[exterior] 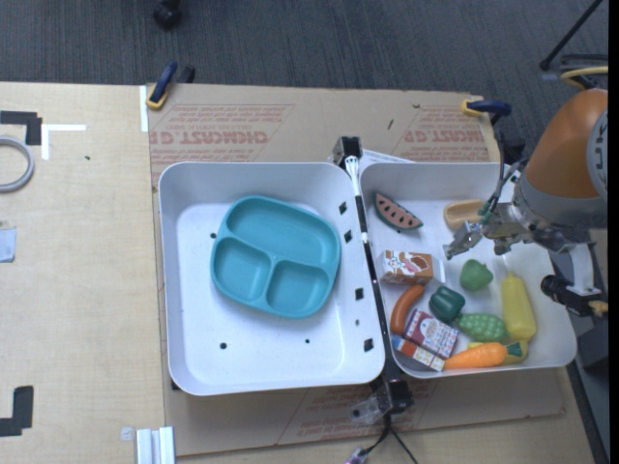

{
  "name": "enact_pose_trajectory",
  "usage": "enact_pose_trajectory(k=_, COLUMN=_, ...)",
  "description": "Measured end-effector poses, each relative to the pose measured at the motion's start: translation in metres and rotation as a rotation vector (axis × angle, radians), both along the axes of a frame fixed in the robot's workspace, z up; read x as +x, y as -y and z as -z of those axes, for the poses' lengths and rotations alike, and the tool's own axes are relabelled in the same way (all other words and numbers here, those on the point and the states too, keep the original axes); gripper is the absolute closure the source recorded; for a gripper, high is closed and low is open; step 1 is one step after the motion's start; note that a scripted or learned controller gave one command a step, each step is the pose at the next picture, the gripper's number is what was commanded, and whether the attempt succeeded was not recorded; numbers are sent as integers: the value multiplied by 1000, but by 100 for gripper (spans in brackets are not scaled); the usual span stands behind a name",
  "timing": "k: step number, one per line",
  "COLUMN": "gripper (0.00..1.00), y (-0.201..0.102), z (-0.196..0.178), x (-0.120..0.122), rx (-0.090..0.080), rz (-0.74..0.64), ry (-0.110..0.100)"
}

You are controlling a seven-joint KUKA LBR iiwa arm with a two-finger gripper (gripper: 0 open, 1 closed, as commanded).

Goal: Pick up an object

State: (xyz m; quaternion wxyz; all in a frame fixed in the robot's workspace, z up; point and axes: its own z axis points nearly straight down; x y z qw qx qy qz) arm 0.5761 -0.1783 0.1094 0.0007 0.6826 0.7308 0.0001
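Observation:
The right bin [416, 174] holds several toy foods. Among them are a watermelon slice [398, 213], a tan piece [461, 211], a small brown-and-white carton [406, 267], a light green fruit [475, 275] and a dark green pepper [446, 304]. A yellow corn cob [517, 307], an orange carrot [474, 358], a red box [430, 336] and a reddish sausage [406, 307] lie there too. My gripper [472, 236] hangs over the right bin's upper right part, just above the light green fruit and beside the tan piece. Nothing is visibly held.
The left bin [184, 259] carries a teal divided plate [276, 256]. Both bins rest on cardboard [242, 129] over the wooden bench. The arm's orange band [571, 148] and grey body stand over the right bin's far right edge. A clip joins the bins at the top [346, 150].

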Motion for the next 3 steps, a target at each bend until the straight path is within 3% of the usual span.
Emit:
enact_pose_trajectory(k=1, gripper=0, y=-12, z=16, x=-41, rx=-1, rz=-531, ry=2)
enact_pose_trajectory(k=2, gripper=100, y=-11, z=6, x=-40, rx=-2, rz=-526, ry=5)
enact_pose_trajectory(k=3, gripper=100, y=-136, z=-83, x=-62, rx=-1, rz=-590, ry=0)
